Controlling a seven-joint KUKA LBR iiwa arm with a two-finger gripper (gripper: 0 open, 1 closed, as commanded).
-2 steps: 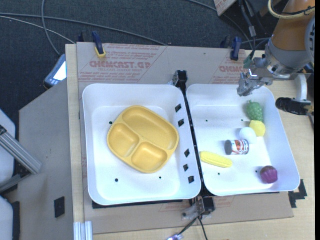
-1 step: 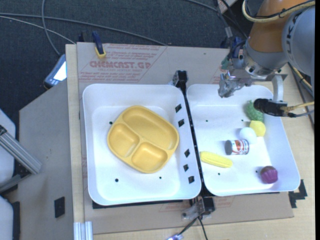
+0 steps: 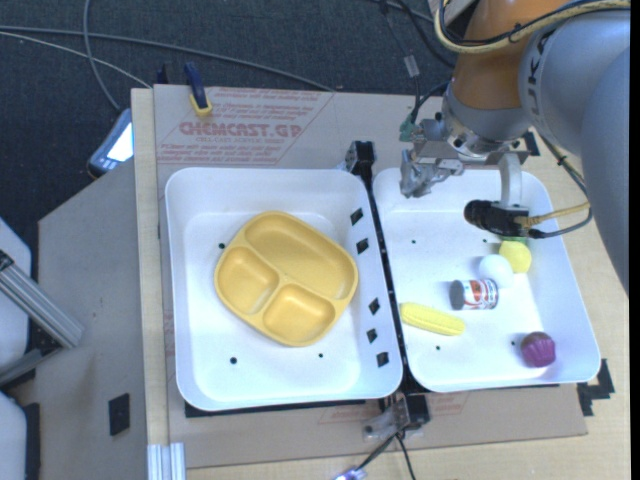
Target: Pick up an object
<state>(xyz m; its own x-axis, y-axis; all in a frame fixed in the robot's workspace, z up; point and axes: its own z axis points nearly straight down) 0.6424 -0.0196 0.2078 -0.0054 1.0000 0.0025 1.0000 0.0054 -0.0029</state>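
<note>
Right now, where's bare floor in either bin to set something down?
Right white bin: bare near-left corner below the yellow banana-shaped toy, and its left strip under the gripper. Crowded at its right: small red-labelled can, white ball, yellow lemon-like toy, purple round toy. Left white bin: yellow divided plastic plate fills the middle; corners bare.

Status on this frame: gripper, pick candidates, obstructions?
Gripper above right bin's far-left corner, nothing between fingers. Candidates untouched: banana, can, white ball, purple fruit. Yellow divided plate in left bin. No obstruction.
</note>
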